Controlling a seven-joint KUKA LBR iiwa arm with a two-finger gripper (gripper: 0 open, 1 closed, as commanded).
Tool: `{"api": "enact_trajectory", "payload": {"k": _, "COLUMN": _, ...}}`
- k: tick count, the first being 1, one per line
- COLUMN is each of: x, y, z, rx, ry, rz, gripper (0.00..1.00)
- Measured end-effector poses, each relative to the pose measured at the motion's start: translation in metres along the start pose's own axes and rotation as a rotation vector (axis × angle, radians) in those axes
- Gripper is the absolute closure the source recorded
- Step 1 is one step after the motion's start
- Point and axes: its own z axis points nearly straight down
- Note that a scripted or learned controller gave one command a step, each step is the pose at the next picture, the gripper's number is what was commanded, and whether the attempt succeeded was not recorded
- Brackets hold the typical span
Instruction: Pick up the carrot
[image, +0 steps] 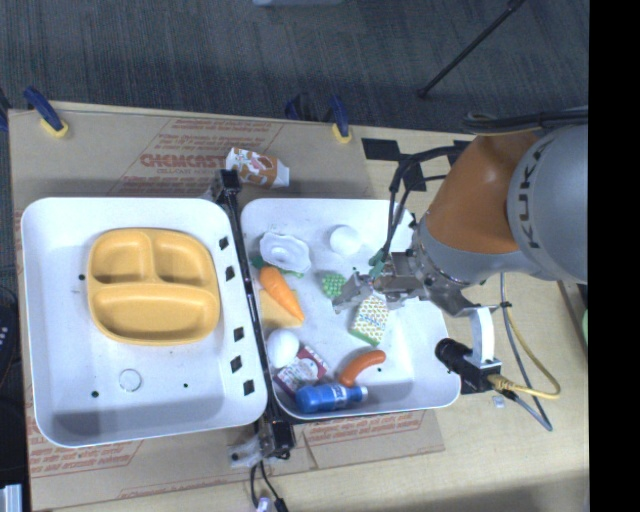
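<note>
The orange carrot lies at a slant on the floor of the right bin, close to its left wall. My gripper hangs over the middle of that bin, to the right of the carrot and apart from it. It sits just above a patterned packet and beside a small green piece. Nothing of the carrot is covered.
Around the carrot lie a white cup-like piece, a white ball, an egg, a red sausage, a blue bottle and a wrapper. The left bin holds a yellow divided plate.
</note>
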Motion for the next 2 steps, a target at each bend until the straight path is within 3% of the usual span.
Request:
{"api": "enact_trajectory", "payload": {"k": 1, "x": 0.027, "y": 0.044, "z": 0.097, "rx": 0.002, "ry": 0.000, "rz": 0.283, "gripper": 0.00}}
{"api": "enact_trajectory", "payload": {"k": 2, "x": 0.029, "y": 0.055, "z": 0.127, "rx": 0.000, "ry": 0.001, "rz": 0.743, "gripper": 0.00}}
